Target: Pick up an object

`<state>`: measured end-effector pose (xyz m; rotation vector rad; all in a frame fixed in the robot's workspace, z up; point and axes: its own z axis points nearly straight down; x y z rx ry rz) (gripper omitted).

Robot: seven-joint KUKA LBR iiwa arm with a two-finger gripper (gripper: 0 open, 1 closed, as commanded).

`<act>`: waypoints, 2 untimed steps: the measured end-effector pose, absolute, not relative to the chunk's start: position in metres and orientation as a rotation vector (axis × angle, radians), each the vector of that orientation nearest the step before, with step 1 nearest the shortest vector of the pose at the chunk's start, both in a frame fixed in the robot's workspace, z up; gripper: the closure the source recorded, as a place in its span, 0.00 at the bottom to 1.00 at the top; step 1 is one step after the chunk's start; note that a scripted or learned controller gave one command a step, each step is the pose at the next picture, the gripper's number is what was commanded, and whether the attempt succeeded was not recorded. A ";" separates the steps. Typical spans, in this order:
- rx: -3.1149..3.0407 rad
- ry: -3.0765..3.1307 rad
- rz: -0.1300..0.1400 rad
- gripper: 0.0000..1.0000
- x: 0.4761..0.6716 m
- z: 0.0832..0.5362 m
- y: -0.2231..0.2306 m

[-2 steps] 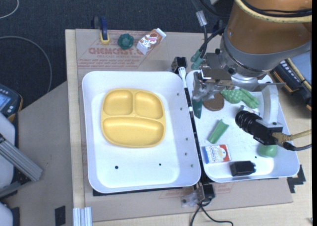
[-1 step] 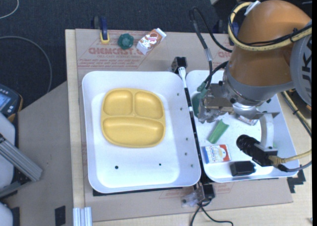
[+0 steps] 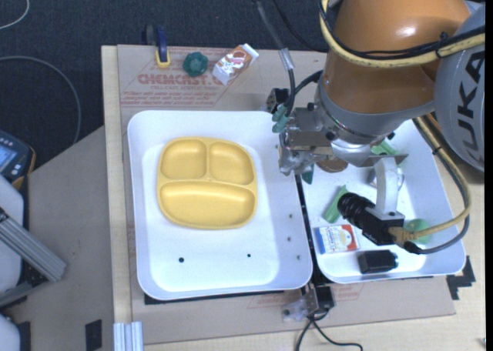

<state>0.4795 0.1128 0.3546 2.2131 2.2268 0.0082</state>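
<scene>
My grey two-finger gripper (image 3: 296, 158) hangs over the seam between the shallow white left bin (image 3: 154, 265) and right bin (image 3: 433, 243). Honestly can't tell if it's open or closed. The small white packet with red and blue print (image 3: 337, 239) lies flat in the right bin's near-left corner, long axis left-right.

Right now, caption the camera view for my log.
Gripper hangs over the bins' shared edge; yellow divided plate lies in left bin, packet and black block in right bin.
</scene>
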 end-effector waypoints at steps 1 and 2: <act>2.222 2.227 -0.008 1.00 0.478 0.325 0.138; 2.224 2.208 0.013 1.00 0.480 0.415 0.068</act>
